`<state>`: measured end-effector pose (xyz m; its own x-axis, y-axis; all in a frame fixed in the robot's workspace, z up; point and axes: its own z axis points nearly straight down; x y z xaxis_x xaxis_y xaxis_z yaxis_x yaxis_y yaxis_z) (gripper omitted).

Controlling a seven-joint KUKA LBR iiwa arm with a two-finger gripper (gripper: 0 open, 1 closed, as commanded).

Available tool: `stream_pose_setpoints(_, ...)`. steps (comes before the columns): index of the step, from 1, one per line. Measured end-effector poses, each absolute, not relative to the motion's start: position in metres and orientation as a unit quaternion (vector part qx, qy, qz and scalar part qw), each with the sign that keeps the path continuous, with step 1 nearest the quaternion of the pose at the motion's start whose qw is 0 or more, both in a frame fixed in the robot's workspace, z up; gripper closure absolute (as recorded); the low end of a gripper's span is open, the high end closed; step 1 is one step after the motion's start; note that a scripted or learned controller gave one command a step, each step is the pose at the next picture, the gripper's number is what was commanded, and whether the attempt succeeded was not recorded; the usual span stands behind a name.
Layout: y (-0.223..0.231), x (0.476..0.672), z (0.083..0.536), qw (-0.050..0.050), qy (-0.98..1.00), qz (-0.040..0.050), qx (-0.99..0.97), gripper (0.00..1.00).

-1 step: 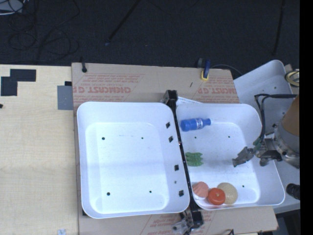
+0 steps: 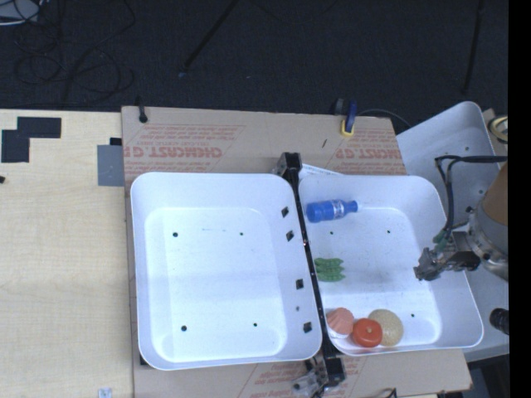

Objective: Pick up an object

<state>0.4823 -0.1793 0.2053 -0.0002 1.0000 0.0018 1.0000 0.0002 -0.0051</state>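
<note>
The right bin (image 2: pixel 415 191) holds a blue bottle (image 2: pixel 331 211) lying near its far left corner. A small green object (image 2: pixel 328 269) rests by the left wall. At the near edge sit a pale pink round piece (image 2: pixel 339 320), a red round piece (image 2: pixel 367 332) and a tan round piece (image 2: pixel 387 326), close together. My gripper (image 2: pixel 434 265) hangs over the bin's right side, well right of all these things. Nothing shows between its fingers.
The left bin (image 2: pixel 149 222) lies beside the right one, with a black clamp bar (image 2: pixel 303 264) running between them. Both stand on a cardboard sheet (image 2: pixel 216 143). A yellow and blue clip (image 2: pixel 348 118) sits at the cardboard's far edge.
</note>
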Motion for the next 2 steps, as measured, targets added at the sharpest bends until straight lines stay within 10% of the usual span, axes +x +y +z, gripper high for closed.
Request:
stream_pose_setpoints(1, -0.21, 0.477, 0.359, -0.008, -0.707, -0.0027, -0.707, 1.0)
stream_pose_setpoints(2, -0.214, 0.476, 0.397, -0.002, -0.708, -0.0004, -0.706, 1.0)
